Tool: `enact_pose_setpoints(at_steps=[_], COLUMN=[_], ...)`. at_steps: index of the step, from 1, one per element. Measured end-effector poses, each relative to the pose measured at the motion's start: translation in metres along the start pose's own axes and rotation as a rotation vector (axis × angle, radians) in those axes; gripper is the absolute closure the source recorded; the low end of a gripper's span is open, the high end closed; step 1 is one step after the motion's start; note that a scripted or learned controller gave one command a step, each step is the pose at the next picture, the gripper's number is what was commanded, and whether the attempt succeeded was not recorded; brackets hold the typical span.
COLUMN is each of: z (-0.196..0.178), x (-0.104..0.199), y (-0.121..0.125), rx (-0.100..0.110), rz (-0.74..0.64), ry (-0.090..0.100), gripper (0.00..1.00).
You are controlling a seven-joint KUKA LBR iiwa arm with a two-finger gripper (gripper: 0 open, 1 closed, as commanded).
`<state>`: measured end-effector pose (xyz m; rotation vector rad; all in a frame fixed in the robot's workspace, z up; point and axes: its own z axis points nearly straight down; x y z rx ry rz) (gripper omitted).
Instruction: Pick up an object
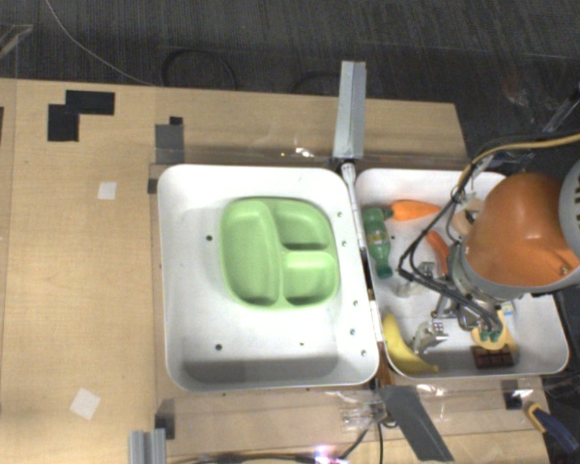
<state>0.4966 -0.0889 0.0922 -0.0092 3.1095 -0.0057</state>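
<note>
**Arm low over right bin, tool near banana**

Here, camera view: two white bins sit side by side on the wooden surface (68,288). The left bin (188,356) holds a green sectioned tray (275,251), lying flat near its middle. The arm (522,235) reaches in from the right, its orange band over the right bin (551,351).

Tool (435,334) hangs low in the right bin, just beside the banana (401,346), which lies along the bin's near-left corner. Cannot tell whether the tool is wide or narrow; nothing visible between its tips.

Other items in the right bin: a green bottle (377,242) along the left wall, a carrot (414,211) at the far side, partly under the cables, and a small brown block (493,358) near the front edge, right of the tool. A yellowish piece just above the block is too hidden to identify.
</note>
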Motion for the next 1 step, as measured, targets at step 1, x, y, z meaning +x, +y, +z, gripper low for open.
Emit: enact_pose_setpoints(at_steps=[1], z=[0.0004], x=[-0.0003], y=[0.0001], rx=[-0.002], rz=[-0.084], ry=[0.003], gripper=[0.00])
